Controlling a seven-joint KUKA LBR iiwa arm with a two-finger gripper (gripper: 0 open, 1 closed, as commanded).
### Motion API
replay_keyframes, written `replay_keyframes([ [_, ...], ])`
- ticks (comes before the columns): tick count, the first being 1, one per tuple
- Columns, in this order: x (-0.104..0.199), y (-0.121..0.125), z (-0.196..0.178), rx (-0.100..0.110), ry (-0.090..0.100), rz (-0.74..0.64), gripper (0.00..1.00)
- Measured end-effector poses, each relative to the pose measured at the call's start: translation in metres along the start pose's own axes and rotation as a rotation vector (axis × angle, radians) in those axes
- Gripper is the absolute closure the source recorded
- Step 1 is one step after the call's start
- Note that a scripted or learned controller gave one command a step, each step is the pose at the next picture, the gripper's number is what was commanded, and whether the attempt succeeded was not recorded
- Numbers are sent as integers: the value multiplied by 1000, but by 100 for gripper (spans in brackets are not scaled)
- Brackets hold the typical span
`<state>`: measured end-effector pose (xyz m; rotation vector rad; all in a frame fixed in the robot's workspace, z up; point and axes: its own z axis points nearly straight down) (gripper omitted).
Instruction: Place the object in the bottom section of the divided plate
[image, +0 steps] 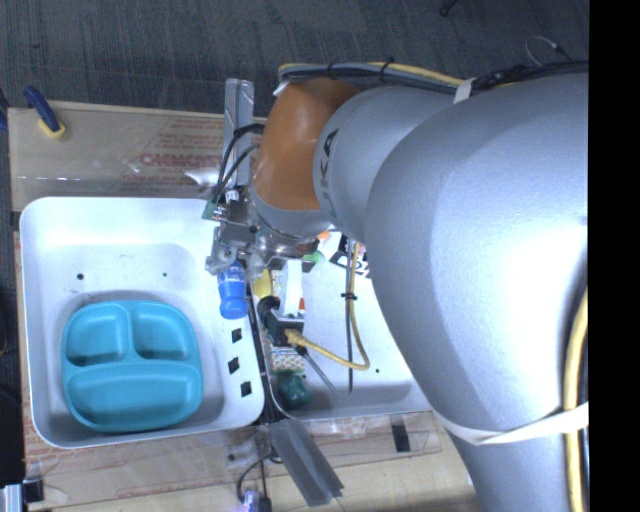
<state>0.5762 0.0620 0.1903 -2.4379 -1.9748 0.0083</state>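
Arm: we see the grey KUKA arm (470, 270) reaching in from the right and covering most of the right bin; its orange band (292, 150) sits above the wrist, near the divider between the two bins.

Gripper: we place the gripper (236, 262) just below the orange band, over the right edge of the left bin, pointing down toward the rim where the two bins meet.

Gripper state: we cannot tell how it is set, since cables and the wrist body crowd that spot.

Object: we see a small blue object (232, 293) directly under the gripper, touching or almost touching its tip; we cannot tell whether it is gripped or merely lies against the bin wall there.

Object relative to plate: we find it to the right of the plate and apart from it, level with the plate's upper sections.

Divided plate: we see the teal divided plate (130, 362) flat in the lower left part of the left bin (90, 230), two small sections at the top and one wide section at the bottom.

Right bin: we make out the right bin (385, 375) beneath the arm, with a yellow cable (350, 330) hanging over it and a small dark green thing (292, 385) near its lower left corner.
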Motion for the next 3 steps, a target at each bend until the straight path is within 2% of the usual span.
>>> replay_keyframes([
  [1, 61, -46, 18, 0, -1, -309, 100],
  [2, 108, -38, -6, -3, 0, -120, 100],
  [3, 91, -98, 2, -1, -2, -126, 100],
])
